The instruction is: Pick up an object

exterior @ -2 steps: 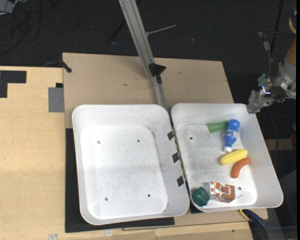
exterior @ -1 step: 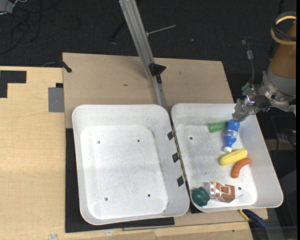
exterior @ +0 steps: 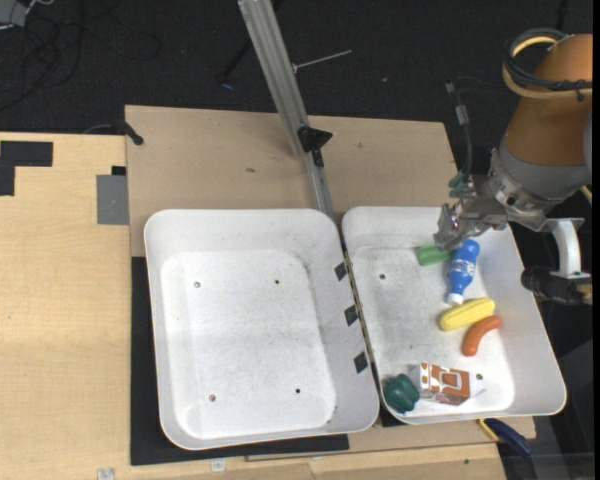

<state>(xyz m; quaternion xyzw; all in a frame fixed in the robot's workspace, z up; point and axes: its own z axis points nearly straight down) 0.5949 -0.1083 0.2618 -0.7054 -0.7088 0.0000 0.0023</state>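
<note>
Arm [exterior: 545, 118] partly cut off at right. Right bin [exterior: 540, 368] holds blue bottle [exterior: 463, 271], green block [exterior: 432, 255], yellow piece [exterior: 466, 314], orange piece [exterior: 480, 335], carton [exterior: 446, 383]. Gripper [exterior: 456, 226] just above block and bottle top; can't tell its opening or any contact.

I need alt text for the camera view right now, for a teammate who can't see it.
The gripper hangs over the far end of the right bin, just above a green block and a blue bottle. Nearer in that bin lie a yellow toy, an orange toy, a small carton and a dark green lump. The left bin sits beside it.
</note>
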